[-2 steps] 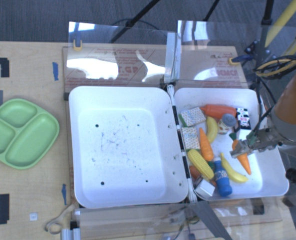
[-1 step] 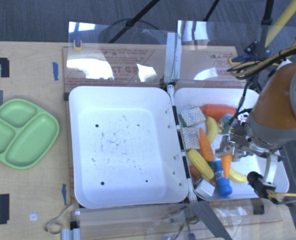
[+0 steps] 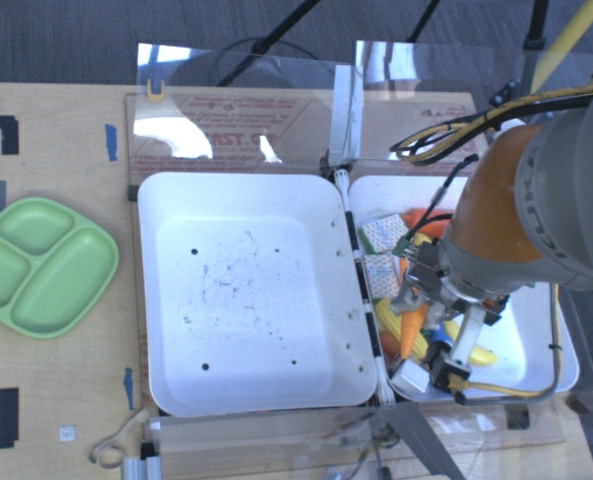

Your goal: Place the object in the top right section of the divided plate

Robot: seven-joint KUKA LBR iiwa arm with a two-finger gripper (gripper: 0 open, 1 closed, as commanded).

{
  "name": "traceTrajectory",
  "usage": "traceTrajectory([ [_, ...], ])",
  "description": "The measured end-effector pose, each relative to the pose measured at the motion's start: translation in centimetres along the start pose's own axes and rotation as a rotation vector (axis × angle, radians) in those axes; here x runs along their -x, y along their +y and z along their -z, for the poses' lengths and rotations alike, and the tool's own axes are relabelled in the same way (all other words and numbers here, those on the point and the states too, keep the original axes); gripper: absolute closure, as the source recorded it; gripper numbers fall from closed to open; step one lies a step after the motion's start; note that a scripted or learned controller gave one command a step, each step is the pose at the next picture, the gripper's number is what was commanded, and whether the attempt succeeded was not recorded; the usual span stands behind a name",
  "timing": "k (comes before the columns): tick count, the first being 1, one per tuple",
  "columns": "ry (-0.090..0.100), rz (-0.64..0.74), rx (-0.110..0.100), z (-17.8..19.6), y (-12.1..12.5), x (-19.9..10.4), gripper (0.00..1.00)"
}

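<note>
The scene is evenly and brightly lit from above. Strong white glare is seen on the clear panels behind the bins, where overhead lamps are mirrored. The left bin is rendered near-white, with its floor slightly greyer than its rim. Soft, faint shadows are cast; a darker one lies under the arm in the right bin. The worktop is warm-toned and evenly exposed. Focus is moderate throughout, with fine detail softened and small items in the right bin blurred.
</note>
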State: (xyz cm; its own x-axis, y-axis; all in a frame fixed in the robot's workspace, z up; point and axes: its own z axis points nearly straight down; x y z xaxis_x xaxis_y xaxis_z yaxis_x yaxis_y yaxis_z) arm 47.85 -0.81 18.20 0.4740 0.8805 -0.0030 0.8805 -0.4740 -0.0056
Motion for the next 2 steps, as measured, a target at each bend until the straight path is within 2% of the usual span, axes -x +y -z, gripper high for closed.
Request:
traceTrajectory([
  [1, -0.002, -0.507, -0.001, 0.0, -3.4, -6.2, 1.00],
  [2, -0.002, -0.569, 0.000, 2.4, -3.8, -15.2, 1.00],
])
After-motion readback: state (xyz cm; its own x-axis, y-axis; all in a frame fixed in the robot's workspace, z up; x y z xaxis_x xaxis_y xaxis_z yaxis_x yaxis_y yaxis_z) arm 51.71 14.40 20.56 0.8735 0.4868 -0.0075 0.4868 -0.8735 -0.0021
